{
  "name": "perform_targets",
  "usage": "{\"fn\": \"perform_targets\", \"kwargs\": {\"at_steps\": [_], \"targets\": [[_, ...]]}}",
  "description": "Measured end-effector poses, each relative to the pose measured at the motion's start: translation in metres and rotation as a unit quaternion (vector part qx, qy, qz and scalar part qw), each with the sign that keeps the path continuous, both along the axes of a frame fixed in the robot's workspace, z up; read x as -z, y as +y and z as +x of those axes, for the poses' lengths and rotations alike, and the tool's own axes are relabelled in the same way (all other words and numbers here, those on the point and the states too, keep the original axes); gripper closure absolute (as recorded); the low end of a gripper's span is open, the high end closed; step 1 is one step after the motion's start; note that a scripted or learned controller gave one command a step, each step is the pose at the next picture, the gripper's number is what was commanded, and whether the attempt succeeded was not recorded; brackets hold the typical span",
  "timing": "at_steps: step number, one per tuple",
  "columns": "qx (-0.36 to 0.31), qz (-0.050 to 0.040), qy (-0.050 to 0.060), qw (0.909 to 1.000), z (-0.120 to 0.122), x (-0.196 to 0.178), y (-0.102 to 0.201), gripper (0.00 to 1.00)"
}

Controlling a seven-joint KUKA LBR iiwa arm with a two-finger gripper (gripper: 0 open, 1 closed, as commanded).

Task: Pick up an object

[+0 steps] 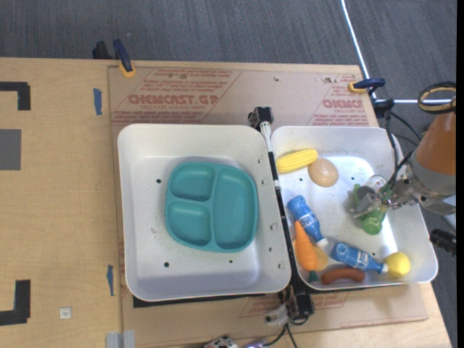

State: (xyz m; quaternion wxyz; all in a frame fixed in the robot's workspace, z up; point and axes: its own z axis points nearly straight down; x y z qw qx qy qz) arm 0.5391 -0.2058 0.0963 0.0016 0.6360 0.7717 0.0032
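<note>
Sausage (343,275) hugs the right bin's (424,227) near rim; tool (365,205) over green object (371,223), grip unclear.

Arm (440,151) cut off by right edge, green object (372,222) partly hidden behind gripper (365,203), finger state unclear

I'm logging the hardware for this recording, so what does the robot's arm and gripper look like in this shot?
The arm enters from the right edge with a rounded orange section above a grey wrist. The gripper at its end is a compact grey, metallic assembly with shiny parts. A dark cable loops behind the arm near the bin's right side.
</note>
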Motion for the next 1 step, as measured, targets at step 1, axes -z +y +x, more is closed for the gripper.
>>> {"fn": "perform_targets", "kwargs": {"at_steps": [1], "targets": [[-0.005, -0.0014, 0.002, 1.0000, 0.0003, -0.0845, 0.0680, 1.00]]}}
